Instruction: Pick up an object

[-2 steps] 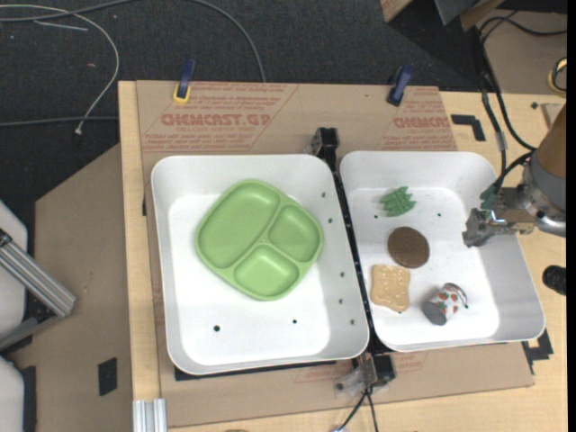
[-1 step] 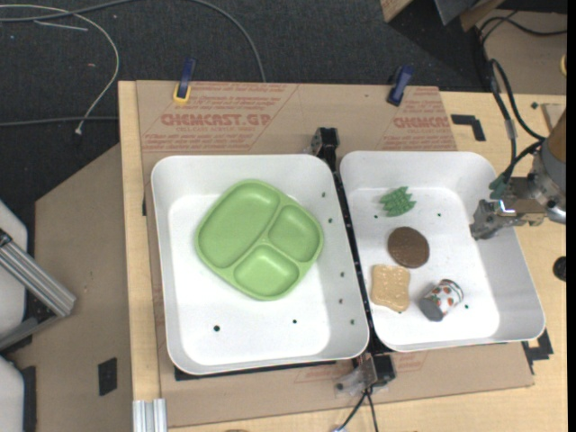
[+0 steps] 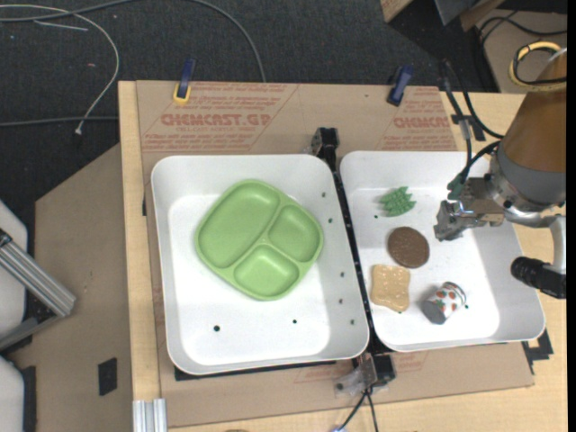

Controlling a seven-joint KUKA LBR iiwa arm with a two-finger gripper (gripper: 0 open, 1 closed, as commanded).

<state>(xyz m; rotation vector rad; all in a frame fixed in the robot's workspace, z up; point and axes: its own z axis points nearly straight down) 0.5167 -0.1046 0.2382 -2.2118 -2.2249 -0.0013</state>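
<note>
grey arm with orange band, cables, and a metal pincer.

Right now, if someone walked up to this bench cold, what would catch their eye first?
Probably the green divided plate, lying alone in the left bin. Next, the grey and orange arm reaching in from the right, its gripper over the right bin. There a green leafy piece, a brown disc, a tan cracker-like slab and a small grey and red toy lie apart.

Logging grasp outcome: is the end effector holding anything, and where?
Nothing held. The end effector sits above bare floor of the right bin, apart from the brown disc.
</note>
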